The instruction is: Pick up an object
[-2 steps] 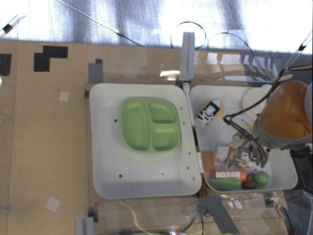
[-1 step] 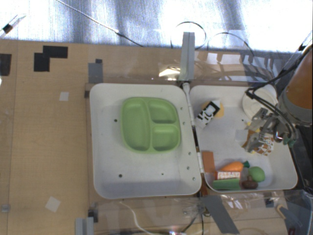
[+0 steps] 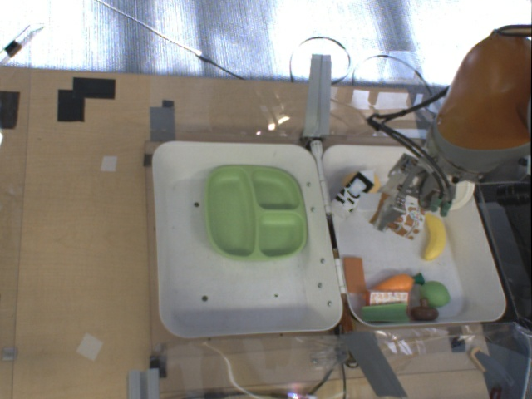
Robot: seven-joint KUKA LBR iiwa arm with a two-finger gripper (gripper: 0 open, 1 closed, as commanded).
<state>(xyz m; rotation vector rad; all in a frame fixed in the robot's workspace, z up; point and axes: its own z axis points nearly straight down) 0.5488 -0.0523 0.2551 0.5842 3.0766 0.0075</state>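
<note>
Right now the pincer [image 3: 405, 191] hangs low over the upper part of the right bin [image 3: 490, 293], above a small printed packet [image 3: 409, 222] with a banana [image 3: 435, 238] just beside it and a black-and-white box [image 3: 355, 188] nearby — whether it is spread or closed I cannot tell, as the wrist hides it. Likely trouble lies in the crowding: a descent slightly off could nudge the banana or pin the flat packet against the floor instead of lifting it. Meanwhile the green divided plate [image 3: 254, 211] sits alone in the left bin [image 3: 179, 293] — well apart.
</note>
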